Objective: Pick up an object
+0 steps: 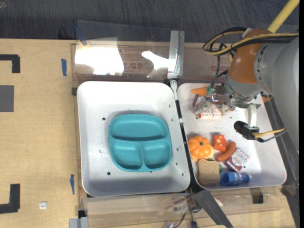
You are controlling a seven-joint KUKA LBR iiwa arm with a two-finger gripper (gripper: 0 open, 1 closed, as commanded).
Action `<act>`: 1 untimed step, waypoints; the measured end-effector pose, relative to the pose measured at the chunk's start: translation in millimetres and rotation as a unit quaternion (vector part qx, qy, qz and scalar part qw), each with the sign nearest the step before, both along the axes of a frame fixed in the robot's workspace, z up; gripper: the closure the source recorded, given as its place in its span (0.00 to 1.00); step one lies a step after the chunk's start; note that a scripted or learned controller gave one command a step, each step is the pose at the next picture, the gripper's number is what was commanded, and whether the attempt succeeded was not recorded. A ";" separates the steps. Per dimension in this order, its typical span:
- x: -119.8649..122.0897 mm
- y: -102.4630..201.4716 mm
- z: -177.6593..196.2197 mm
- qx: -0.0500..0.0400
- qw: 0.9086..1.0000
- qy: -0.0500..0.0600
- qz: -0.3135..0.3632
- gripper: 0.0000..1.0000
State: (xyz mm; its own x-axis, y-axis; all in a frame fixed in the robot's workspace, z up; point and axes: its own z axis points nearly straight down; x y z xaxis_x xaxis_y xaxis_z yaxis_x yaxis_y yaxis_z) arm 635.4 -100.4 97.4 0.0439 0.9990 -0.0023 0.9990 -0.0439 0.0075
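**Two bins, arm over the right one**

Two white bins sit side by side on the bench. The left bin (90,99) holds a teal tray (140,142) with three compartments, lying near the middle of its floor, nothing in it.

The right bin (270,160) carries the loose items. Along its left edge, about halfway down, sits an orange pumpkin (199,147). Just right of it is a small red-orange piece (219,141), and a sausage (226,152) lies at a slant against that piece. Below the pumpkin, near the bin's front edge, is a tan bread slice (207,172), with a blue bottle (234,178) lying on its side just beside it. A small packet (237,158) with pink print rests between the sausage and the bottle.

Toward the bin's back left corner lies a white-and-pink box (210,112), with a carrot (201,91) just behind it. The gripper (219,100) hangs over the back edge of that box, under the orange band of the arm (266,65). Whether its claw is spread or pressed together, I cannot tell; nothing is seen between its tips. A black part with a yellow cable (247,128) hangs to the right.
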 end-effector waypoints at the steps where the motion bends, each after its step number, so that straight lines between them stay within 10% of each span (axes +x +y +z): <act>1: -12.4 58.4 91.7 0.002 1.000 -0.001 0.003 1.00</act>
